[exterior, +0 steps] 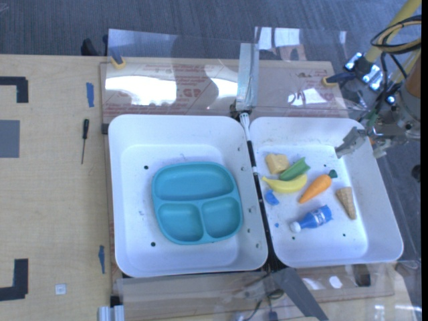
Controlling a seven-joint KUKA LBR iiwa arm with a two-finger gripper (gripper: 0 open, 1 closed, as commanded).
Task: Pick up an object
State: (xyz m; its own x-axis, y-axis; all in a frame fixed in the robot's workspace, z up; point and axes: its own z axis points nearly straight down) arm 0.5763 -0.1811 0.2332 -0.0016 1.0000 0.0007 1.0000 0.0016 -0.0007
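Note:
The right bin (381, 239) holds several toys: a yellow chunk (275, 162), a green pod (294, 169), a banana (285, 185), an orange carrot (315, 187), a tan cone (346, 201), a blue bottle with a white cap (313, 218) and a small blue piece (271, 197). My gripper (363, 148) hangs over that bin's back right corner, up and to the right of the carrot. It is open, with nothing between its fingers (346, 144).
A teal divided plate (197, 201) lies in the left bin (127, 179). Clear plastic walls (246, 79) rise behind both bins. Cables and the arm's wrist (391, 79) crowd the upper right. A screwdriver (84, 139) lies on the bench to the left.

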